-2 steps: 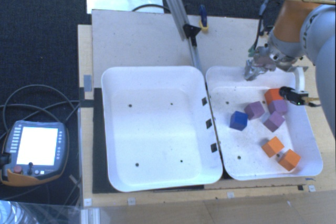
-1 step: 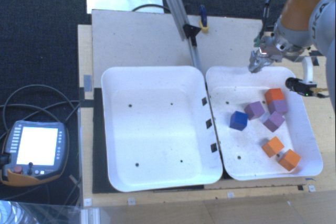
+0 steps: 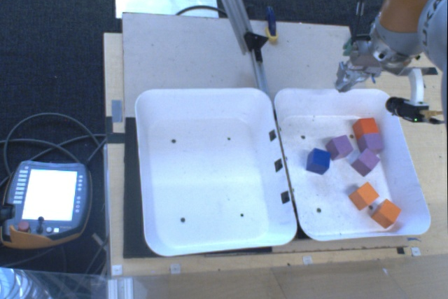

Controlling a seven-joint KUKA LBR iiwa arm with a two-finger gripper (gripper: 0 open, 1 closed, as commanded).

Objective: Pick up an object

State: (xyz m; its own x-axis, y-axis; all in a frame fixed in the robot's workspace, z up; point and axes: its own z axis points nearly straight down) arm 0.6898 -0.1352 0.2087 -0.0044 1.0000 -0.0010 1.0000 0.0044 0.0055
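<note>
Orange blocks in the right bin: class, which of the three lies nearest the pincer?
The orange block at the bin's far side, touching a purple block. The other two orange blocks sit at the near edge.

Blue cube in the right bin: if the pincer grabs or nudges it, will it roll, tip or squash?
The blue cube looks flat-faced and blocky, so it should slide rather than roll. It seems rigid, probably holding shape. Standing apart from the purple cube, it likely allows a clean grasp.
</note>
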